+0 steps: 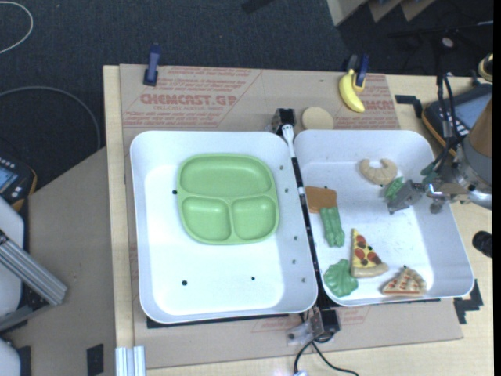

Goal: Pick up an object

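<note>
Holding green tray (228,197), left bin (156,233)

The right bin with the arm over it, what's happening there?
The arm's gripper is down in the right bin, at a small green piece beside the croissant. Whether it has hold of it can't be told. Pizza slices, other green toy food and a brown piece lie nearby. The left bin holds a green divided plate.

The gripper (401,197) hangs low, wrist seemingly angled leftward.
</note>
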You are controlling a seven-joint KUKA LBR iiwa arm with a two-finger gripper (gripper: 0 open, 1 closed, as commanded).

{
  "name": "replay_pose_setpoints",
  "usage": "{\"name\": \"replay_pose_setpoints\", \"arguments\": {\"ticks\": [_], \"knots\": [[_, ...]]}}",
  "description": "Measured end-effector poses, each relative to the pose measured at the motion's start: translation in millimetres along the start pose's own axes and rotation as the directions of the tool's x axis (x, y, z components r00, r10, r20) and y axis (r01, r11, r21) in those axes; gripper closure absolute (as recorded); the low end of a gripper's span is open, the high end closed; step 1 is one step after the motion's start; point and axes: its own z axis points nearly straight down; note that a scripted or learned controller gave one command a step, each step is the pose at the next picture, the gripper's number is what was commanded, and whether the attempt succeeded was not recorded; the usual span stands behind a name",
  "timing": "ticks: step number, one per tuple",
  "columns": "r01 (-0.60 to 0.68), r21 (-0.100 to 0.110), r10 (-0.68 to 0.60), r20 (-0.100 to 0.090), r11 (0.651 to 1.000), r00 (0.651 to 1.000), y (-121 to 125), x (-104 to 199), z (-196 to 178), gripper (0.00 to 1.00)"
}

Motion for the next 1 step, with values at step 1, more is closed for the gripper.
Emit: {"name": "replay_pose_setpoints", "arguments": {"ticks": [1], "knots": [[0.008,-0.008,-0.008,-0.002,1.0,1.0,-39.8,74.7,-90.3,0.0]]}}
